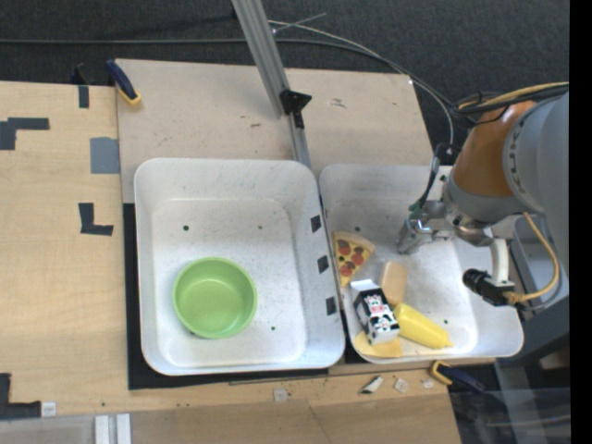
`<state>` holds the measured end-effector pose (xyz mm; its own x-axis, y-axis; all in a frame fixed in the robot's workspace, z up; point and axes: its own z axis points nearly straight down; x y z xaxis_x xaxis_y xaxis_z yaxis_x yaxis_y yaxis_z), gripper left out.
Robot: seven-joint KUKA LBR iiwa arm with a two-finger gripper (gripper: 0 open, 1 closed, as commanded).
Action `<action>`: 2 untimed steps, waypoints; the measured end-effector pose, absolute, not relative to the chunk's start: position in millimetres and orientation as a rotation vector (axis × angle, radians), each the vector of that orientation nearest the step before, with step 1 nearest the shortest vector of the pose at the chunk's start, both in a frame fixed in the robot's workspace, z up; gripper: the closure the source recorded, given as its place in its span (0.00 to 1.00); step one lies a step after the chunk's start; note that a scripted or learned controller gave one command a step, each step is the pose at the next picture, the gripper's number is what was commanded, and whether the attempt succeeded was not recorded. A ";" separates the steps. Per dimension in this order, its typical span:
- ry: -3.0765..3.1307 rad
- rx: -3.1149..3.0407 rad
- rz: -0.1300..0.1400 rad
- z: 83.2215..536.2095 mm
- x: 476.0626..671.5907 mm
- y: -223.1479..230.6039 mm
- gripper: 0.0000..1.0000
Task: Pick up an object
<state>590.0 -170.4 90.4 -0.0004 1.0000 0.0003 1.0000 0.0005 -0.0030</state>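
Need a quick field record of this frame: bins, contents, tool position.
left bin: holds a green bowl, upright, toward the front-left
right bin: holds a pizza slice toy, a tan wedge, a black-and-white box, a yellow piece
clutter: the four items sit grouped in the right bin's front-left part
tool: low over the right bin, right of the pizza slice toy
held object: none seen at the tool
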 end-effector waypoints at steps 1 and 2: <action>-2.220 -2.218 0.004 99.2 589.5 -169.6 1.00; -2.221 -2.223 -0.002 154.1 582.0 -176.0 1.00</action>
